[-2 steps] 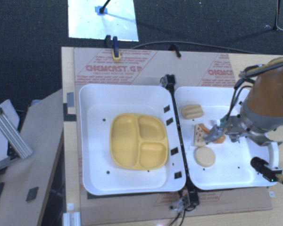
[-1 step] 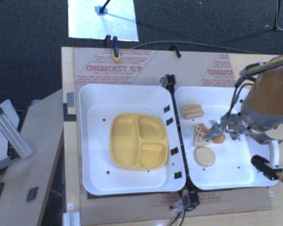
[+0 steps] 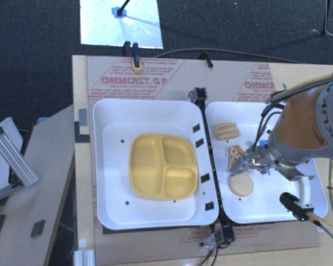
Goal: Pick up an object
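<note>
In the right bin lie three food pieces. A tan bread roll rests near the bin's back left. Below it sits a speckled tan wedge, and in front of that a round pale biscuit. My gripper hangs low over the right bin, right beside the wedge's right edge and just above the biscuit. The grey arm with its orange band comes in from the right and hides the bin's right middle.
The left bin holds a yellow divided plate. A black ridge with clips separates the two bins. A black part of the arm sits low near the right bin's front right corner.
</note>
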Robot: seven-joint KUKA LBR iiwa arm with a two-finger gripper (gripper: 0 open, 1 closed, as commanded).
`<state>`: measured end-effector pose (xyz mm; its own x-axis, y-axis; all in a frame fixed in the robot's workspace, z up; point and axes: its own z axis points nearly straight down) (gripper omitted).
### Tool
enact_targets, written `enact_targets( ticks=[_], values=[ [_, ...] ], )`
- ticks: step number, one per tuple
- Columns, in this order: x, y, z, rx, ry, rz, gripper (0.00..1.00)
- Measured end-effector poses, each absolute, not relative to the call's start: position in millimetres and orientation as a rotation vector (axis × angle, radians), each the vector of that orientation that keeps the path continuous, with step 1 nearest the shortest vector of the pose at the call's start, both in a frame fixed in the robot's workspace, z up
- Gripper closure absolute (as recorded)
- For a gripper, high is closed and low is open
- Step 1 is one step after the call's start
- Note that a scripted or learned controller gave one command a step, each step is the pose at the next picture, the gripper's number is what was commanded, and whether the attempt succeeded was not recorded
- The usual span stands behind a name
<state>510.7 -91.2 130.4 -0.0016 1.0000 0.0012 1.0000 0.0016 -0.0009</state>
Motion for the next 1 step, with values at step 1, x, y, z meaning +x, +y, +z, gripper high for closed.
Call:
enact_targets(
  ticks=[1],
  values=[
    [511.2,-90.8,83.0,-2.219,-2.223,-0.001,0.00]
  ],
)
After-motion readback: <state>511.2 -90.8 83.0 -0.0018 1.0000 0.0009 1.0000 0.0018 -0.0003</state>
